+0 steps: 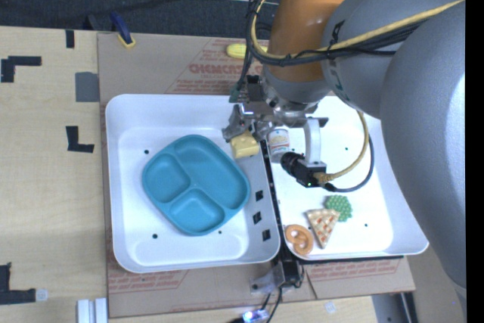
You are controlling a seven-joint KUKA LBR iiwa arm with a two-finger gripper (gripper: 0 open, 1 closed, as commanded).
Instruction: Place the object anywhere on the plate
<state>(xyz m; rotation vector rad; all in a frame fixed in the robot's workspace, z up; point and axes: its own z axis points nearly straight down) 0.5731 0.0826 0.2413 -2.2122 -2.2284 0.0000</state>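
Underneath, cardboard (174,64) on wooden bench (45,185).

- The blue divided plate (196,184) is lying open from above, its three compartments unblocked.
- The grey arm (363,64) is overhanging the divider (266,185) between the bins, crowding the plate's upper right corner.
- A pale yellow block (243,147) is sitting just beside that corner.
- A pretzel (298,239), pizza slice (323,224) and green peas (339,206) are occupying the right bin's (393,238) near end.
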